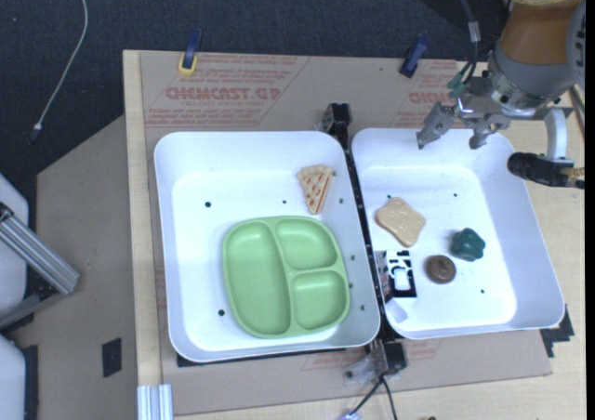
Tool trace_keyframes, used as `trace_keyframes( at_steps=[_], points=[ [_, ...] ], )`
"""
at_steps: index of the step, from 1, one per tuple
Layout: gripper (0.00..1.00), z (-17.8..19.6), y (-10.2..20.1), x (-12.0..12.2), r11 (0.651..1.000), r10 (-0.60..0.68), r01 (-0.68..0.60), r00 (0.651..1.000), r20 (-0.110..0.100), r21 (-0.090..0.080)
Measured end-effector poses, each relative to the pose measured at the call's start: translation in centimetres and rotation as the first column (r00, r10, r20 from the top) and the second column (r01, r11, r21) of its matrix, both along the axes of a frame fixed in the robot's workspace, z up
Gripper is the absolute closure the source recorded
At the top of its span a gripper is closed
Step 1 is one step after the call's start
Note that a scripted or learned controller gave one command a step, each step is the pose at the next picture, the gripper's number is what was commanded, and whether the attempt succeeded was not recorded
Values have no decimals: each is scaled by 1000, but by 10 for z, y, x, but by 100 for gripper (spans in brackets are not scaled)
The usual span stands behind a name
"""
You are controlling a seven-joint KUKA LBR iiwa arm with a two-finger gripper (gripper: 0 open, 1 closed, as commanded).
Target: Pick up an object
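Observation:
My gripper (456, 137) hangs over the far edge of the right bin (521, 223), open, with nothing between its fingers. Below it in that bin lie a tan bread slice (400, 219), a green lumpy toy (468, 243) and a brown round piece (441, 269). All three sit well apart from the fingertips (428, 137). In the left bin (186, 223) a green divided plate (284, 274) lies near the front, and a waffle-patterned wedge (315, 188) lies at the back right.
A black-and-white tag (400, 275) sits at the right bin's left wall. Clamps (190, 51) (414, 54) hold the cardboard sheet at the far edge. A black bracket (337, 117) joins the bins at the back.

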State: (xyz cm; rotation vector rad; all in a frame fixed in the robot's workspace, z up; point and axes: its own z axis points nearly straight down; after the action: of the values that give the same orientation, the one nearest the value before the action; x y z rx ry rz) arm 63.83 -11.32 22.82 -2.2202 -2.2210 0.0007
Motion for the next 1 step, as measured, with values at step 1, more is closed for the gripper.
trace_keyframes(
  at_steps=[1],
  points=[
    [0, -63, 5, 0, 1000, 0, 0, 1000, -7, 1]
  ],
)
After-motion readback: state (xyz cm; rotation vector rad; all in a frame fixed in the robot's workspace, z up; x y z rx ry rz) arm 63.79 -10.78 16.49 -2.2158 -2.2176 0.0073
